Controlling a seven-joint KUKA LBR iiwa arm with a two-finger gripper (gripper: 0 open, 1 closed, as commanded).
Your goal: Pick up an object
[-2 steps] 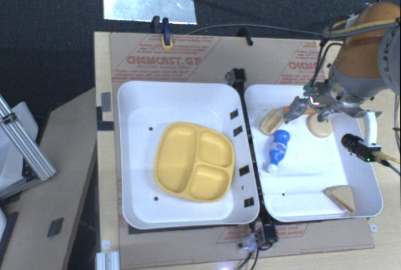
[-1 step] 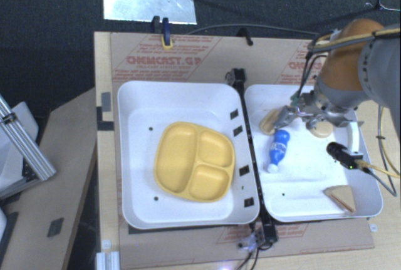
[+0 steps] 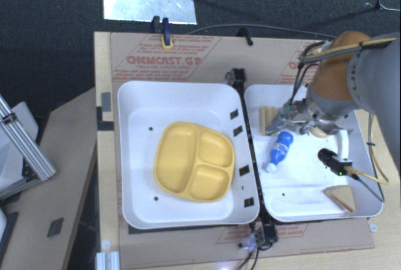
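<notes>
The left bin (image 3: 133, 156) is taken up by a yellow divided plate (image 3: 194, 162). In the right bin (image 3: 301, 207), the gripper (image 3: 281, 123) is seen just above a blue-and-white bottle (image 3: 279, 150); whether it is open cannot be told. A tan wedge (image 3: 340, 198) is seen in the near right corner.

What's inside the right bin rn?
Visible: blue bottle, tan block, tan wedge. The gripper and arm cover the right bin's far right corner; anything beneath is hidden.
</notes>
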